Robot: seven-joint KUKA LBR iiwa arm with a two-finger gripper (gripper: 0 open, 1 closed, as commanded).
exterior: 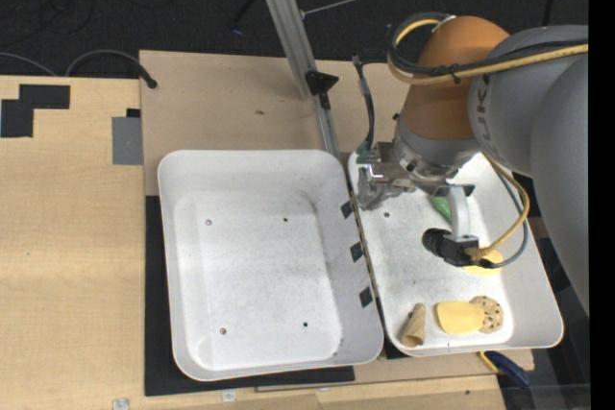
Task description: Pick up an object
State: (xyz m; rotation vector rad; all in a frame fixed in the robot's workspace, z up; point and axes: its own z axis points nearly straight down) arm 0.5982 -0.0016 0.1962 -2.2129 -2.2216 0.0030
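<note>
Your two-finger gripper [373, 189] hangs low at the right white bin's [538, 326] far left edge (its grip state I cannot tell), so the tan waffle cone [414, 325] lies well nearer the camera, its long axis running near-to-far.

wooden bench [67, 235], two white bins [192, 197] side by side on black mat [154, 302]
</note>
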